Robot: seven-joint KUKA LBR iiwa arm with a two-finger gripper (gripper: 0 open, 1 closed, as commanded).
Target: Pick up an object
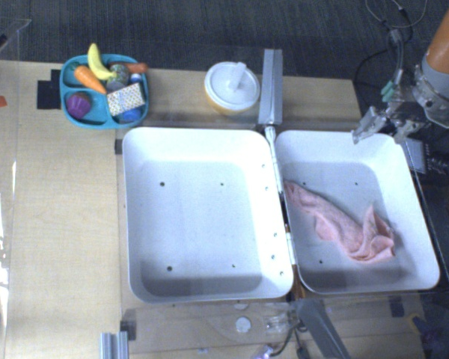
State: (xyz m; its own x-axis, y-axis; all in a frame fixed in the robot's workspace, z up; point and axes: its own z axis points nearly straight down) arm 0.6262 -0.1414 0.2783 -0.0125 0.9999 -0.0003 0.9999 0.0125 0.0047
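Note:
A crumpled pink cloth lies in the right bin, stretching from near its left wall to its lower right part. My gripper hovers over the far right corner of that bin, well apart from the cloth. Its two fingers are spread open and nothing is between them. The grey arm with its orange band comes in from the upper right.
The left bin sits beside the right one, joined along a metal divider. Behind the bins stand a white lidded bowl and a blue tray of toy food. Cables hang near the arm at the top right.

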